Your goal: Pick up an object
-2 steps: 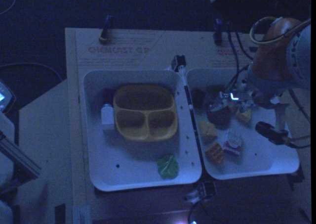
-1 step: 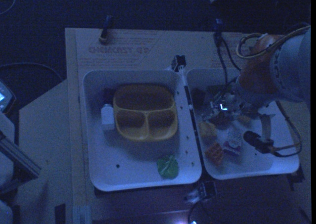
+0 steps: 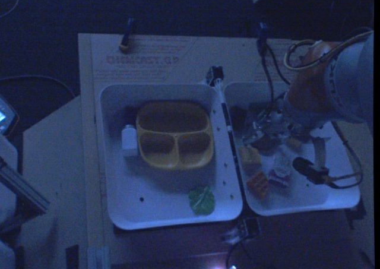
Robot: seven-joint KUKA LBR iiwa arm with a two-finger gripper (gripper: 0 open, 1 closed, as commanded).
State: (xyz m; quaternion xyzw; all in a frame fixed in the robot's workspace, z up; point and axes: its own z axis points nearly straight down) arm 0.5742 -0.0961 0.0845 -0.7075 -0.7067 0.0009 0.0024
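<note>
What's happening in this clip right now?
The arm reaches in from the right, with its end effector low over the right bin, above a cluster of small items, including an orange block. The light is too dim to tell whether it holds anything. The left bin holds a yellow divided tray, a small white bottle and a green piece.

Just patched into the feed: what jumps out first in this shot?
The yellow divided tray in the left bin stands out most, with a small white bottle at its left side and a green scrap below it. On the right, the arm reaches down into the right bin, above a jumble of small things, among them an orange block.
</note>
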